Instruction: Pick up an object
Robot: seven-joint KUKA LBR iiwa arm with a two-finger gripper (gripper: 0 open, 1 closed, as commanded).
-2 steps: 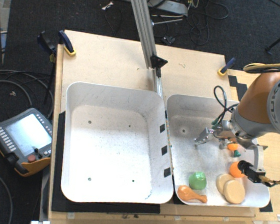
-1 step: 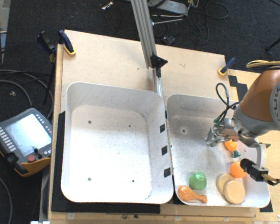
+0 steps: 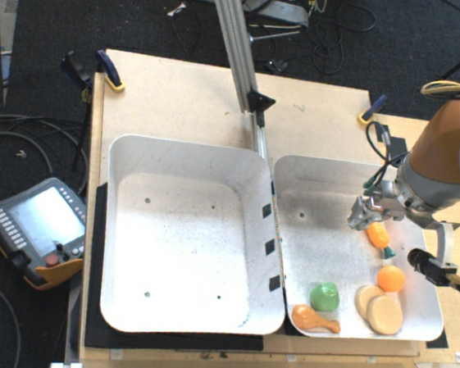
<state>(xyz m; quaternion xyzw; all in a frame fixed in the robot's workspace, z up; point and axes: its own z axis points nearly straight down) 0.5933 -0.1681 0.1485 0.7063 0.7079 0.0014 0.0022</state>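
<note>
Nearest the camera, along the right bin's [image 3: 313, 180] front edge, lie an orange gourd-shaped piece [image 3: 314, 319], a green ball [image 3: 325, 295] and a tan bread-like piece [image 3: 380, 311]. The gripper [image 3: 368, 215] hangs just beside the small carrot [image 3: 379, 236]; how its fingers stand I cannot tell. An orange ball [image 3: 391, 278] sits nearby. The left bin [image 3: 134, 160] shares the tabletop [image 3: 182, 99].

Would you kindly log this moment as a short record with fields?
arm: reaches in from the right over the right bin
gripper: low in the right bin, beside the carrot
right bin contents: carrot, orange ball, green ball, beige pieces, orange gourd shape
left bin: white
held: nothing visibly
</note>
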